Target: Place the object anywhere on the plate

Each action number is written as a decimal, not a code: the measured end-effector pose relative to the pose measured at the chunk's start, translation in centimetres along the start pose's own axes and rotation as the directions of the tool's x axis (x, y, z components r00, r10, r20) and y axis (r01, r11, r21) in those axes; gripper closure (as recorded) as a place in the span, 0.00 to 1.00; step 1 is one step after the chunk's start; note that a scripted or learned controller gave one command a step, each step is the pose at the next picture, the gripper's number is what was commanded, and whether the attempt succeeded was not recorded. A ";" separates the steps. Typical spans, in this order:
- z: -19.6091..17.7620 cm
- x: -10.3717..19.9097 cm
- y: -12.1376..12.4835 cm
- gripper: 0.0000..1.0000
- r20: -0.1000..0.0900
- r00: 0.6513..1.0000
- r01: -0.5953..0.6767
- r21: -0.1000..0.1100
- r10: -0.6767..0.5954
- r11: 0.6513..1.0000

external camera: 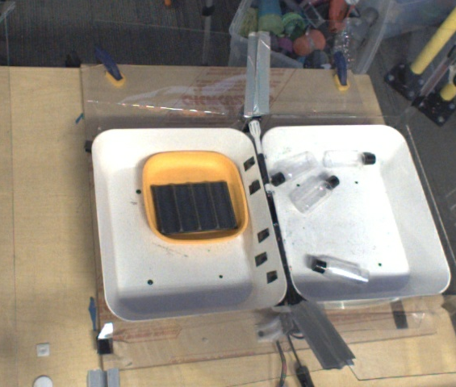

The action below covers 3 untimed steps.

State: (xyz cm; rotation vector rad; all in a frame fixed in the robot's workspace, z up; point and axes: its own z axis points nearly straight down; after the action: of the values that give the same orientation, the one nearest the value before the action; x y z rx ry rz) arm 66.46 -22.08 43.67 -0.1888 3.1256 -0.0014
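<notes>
Camera view looks down on two white bins set side by side, and the task's thing, a flat black ribbed slab [194,206], lies inside the yellow plate [156,168], which sits in the left bin [123,272] toward its 12 o'clock half. The slab's long axis runs from 9 o'clock to 3 o'clock, very slightly tilted, with its ribs crossing it from 12 to 6. It fills most of the plate's floor, resting nearer the plate's 6 o'clock rim. The right bin [405,240] holds clear vials with black caps. One vial [312,192] near the bin's 10 o'clock part has its cap pointing to about 2 o'clock. A second vial [345,160] lies toward 12 o'clock with its cap to 3 o'clock, and a third vial [340,269] toward 6 o'clock has its cap to 9 o'clock. At 12 o'clock beyond the bench stands a clear tub of coloured toys [308,14]. As for the claw, I cannot tell how far open it is or whether it has hold of anything, nor the arm's pose.
</notes>
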 end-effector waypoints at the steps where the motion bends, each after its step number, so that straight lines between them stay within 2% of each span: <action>1: 0.0 -0.4 -0.1 1.00 0.001 0.947 0.321 -0.001 -0.321 0.947; 2: 0.0 -0.4 -0.1 1.00 0.002 0.879 0.476 0.000 -0.476 0.879; 3: 0.0 -0.4 -0.1 1.00 0.002 0.710 0.704 -0.001 -0.704 0.710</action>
State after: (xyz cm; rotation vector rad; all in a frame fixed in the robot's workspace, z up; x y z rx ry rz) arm 66.83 -22.11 43.66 -1.3641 2.8179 -0.0045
